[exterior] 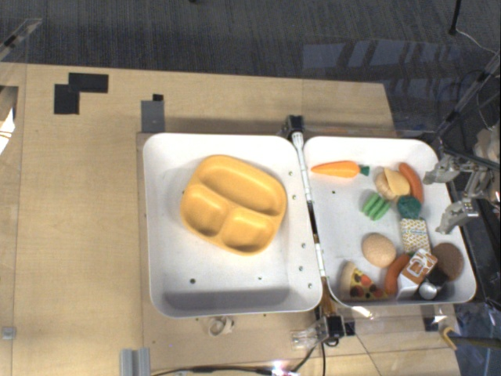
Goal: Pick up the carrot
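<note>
The orange carrot [335, 168] with a green top lies flat in the right bin [337, 233], near its far left corner, green end pointing right. My gripper [445, 195] hangs over the right rim of that bin, well to the right of the carrot and apart from it. Its two fingers [440, 171] stand open with nothing between them.
A yellow divided plate [233, 204] sits in the left bin [168, 272]. The right bin also holds a bun [389, 183], a red sausage [412, 180], a green piece [376, 206], a brown round [380, 249], a small carton [421, 265] and several other toy foods crowded toward its right and near side.
</note>
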{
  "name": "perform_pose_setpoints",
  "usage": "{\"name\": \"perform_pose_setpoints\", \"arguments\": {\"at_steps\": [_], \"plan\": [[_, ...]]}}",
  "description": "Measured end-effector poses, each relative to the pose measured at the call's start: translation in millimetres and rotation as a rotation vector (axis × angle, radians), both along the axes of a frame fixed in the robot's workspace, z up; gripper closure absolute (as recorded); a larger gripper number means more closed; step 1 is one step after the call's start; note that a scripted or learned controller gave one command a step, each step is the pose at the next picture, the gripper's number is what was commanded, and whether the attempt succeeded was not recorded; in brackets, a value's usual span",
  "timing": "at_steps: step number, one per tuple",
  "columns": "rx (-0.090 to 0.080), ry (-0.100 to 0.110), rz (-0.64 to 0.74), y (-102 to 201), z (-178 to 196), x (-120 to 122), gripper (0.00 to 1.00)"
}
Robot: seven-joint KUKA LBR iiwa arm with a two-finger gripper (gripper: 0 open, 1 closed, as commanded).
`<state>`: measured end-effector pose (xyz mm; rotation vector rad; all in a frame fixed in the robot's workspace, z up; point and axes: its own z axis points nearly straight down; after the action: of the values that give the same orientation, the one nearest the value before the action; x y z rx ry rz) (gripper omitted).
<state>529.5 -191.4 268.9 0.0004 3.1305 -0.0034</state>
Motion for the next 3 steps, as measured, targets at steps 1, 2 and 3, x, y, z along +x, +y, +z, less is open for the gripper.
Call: {"name": "perform_pose_setpoints", "arguments": {"at_steps": [1, 2, 3], "plan": [[-0.001, -0.010, -0.051, 25, -157, 24, 0.00], [0.007, -0.007, -0.042, 102, -143, 105, 0.00], [0.004, 0.024, -0.232, 98, -180, 136, 0.00]]}}
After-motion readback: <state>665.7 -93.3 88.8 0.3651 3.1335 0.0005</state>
